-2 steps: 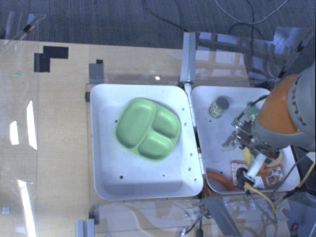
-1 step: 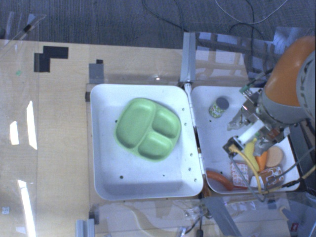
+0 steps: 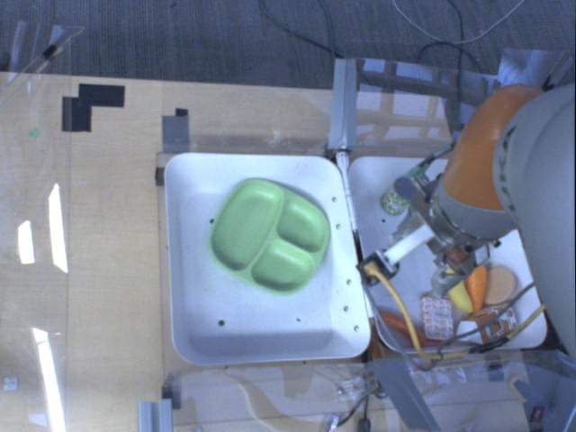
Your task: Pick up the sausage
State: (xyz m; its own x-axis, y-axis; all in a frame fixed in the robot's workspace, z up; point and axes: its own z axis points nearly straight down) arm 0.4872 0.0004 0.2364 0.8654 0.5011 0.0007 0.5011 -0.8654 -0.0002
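Note:
A reddish-brown, elongated sausage (image 3: 394,319) lies near the front left corner of the right bin (image 3: 369,183), partly crossed by a yellow cable (image 3: 407,311). My gripper (image 3: 453,261) hangs low over the middle of the right bin, up and to the right of the sausage and apart from it. The grey wrist and its orange band (image 3: 477,156) cover much of that bin. Directly beneath the gripper are an orange carrot (image 3: 478,283) and a yellow piece (image 3: 460,297).
The left bin (image 3: 193,322) holds a green divided plate (image 3: 270,234). In the right bin there are also a small green-labelled can (image 3: 393,199) at the back left, a tan round item (image 3: 500,284) and a red-and-white packet (image 3: 436,318). Cables trail behind the bins.

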